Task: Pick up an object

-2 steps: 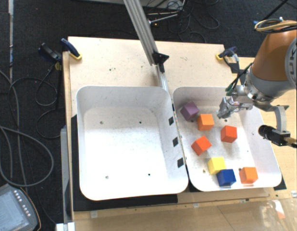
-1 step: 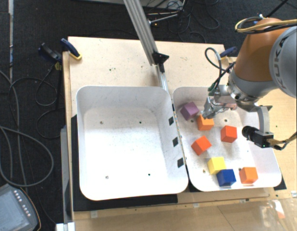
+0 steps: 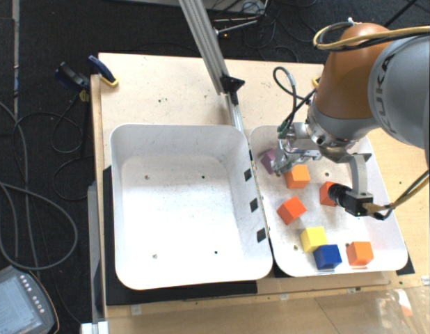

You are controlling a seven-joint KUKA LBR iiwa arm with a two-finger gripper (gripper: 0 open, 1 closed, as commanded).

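My gripper (image 3: 290, 157) hangs low over the back left part of the right bin (image 3: 392, 245). A purple block (image 3: 268, 161) lies just left of it, partly hidden by the gripper. An orange block (image 3: 297, 177) sits right below and in front of the fingertips. Another orange block (image 3: 291, 209) lies further forward. A red-orange block (image 3: 328, 193) rests to the right, half covered by a black part of the arm. A yellow block (image 3: 312, 238), a blue block (image 3: 327, 256) and an orange block (image 3: 359, 253) line the bin's front.
The left bin (image 3: 131, 145) stands beside the right one, with a few dark specks on its floor. A slanted metal rail (image 3: 208, 40) runs down to the gap between the bins. A blue and yellow clamp (image 3: 86, 77) lies at the bench's back left corner.
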